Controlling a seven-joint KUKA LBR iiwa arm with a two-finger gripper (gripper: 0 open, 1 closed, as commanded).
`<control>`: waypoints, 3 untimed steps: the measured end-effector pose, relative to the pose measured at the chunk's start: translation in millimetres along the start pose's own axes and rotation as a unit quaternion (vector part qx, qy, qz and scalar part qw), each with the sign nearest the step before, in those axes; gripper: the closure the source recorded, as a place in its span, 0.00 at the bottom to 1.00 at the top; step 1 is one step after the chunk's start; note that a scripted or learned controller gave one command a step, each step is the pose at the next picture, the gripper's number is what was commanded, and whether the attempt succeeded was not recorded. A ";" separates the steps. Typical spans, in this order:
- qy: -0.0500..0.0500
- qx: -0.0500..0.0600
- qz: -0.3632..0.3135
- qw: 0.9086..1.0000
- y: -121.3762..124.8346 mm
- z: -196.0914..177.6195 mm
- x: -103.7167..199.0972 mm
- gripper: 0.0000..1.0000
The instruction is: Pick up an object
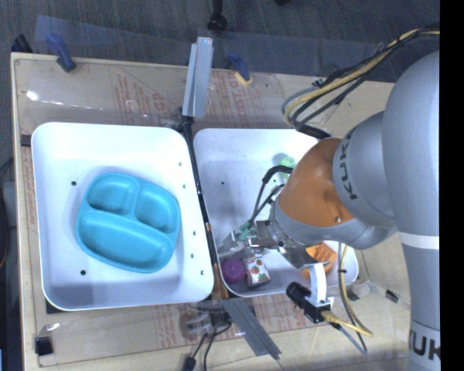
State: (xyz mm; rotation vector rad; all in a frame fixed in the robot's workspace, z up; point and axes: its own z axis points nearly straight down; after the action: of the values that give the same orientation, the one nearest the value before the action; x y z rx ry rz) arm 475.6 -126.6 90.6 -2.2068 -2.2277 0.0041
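We see two white bins on a wooden bench (124, 91) over grey carpet (100, 6). The gripper (247, 247) hovers in the right bin (224, 161), above a purple object (233, 269) and small carton (256, 271); a blue tray (128, 221) fills the left bin (54, 145).

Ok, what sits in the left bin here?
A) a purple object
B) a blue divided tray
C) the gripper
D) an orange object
B: the blue divided tray lies in the left bin, while the gripper is down in the right bin near the purple object.
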 end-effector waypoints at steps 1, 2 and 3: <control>0.000 0.001 -0.001 1.000 -0.5 -9.4 -0.9 1.00; -0.001 -0.001 0.000 1.000 0.6 -125.1 49.2 1.00; -0.001 0.001 0.002 1.000 -1.1 -38.9 7.9 1.00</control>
State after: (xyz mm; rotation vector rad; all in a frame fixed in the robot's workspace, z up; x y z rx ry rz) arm 474.6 -118.8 129.5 -2.2105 -2.2237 0.0072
